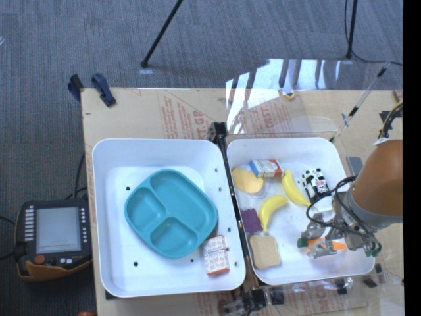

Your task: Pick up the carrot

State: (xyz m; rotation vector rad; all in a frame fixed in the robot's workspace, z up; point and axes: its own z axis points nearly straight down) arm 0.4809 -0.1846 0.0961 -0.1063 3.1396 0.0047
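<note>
Closest to us, in the left white bin (105, 268), a small red and white carton (216, 254) stands by the near wall. A tan slice of toy bread (264, 251) lies in the near left corner of the right white bin (289, 278).

The carrot (331, 246) lies in the near right part of the right bin. It is orange with a green end that points left. The gripper (321, 237) is low, right on top of the carrot and touching it or almost touching it. Its dark parts and wires hide the middle of the carrot. I cannot tell how wide the gripper is open, or if it has hold of the carrot. The grey and orange arm (385, 189) comes in from the right.

A bit farther back, a teal plate (171, 212) with three parts sits in the left bin. In the right bin there are a purple block (250, 220), two yellow bananas (272, 209) (294, 187), a round yellow thing (247, 180), a little black and white cow (314, 180) and a small box (266, 168).

A screen with a handle (56, 232) rests on the floor to the left. Far back, blue clamps (102, 89) grip the bench edge.
</note>
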